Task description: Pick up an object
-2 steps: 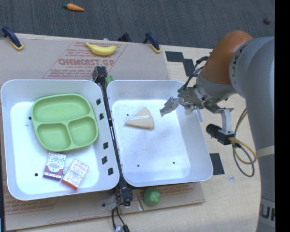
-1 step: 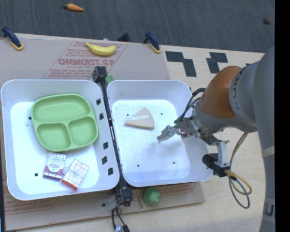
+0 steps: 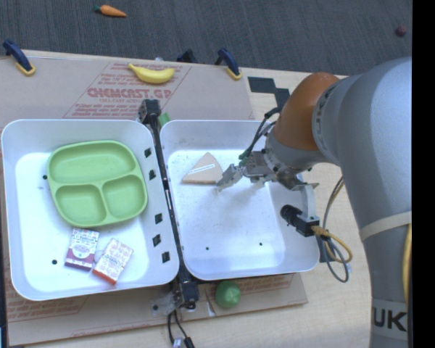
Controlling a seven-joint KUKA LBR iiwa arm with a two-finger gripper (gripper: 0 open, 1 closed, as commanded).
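A tan and white sandwich-like wedge [image 3: 201, 170] lies flat in the upper left part of the right bin [image 3: 239, 256]. My gripper [image 3: 228, 177] hangs low over that bin, its tip just to the right of the wedge and close to its right edge. I see nothing held by it. The grey arm with its orange band [image 3: 308, 111] reaches in from the right and covers the bin's right side.
The left bin [image 3: 22, 216] holds a green divided plate [image 3: 96, 180] and two small boxes [image 3: 82, 249] [image 3: 114, 259] near its front. A yellow banana [image 3: 152, 72] lies on the cardboard behind the bins. A green ball [image 3: 228, 293] sits in front of the right bin.
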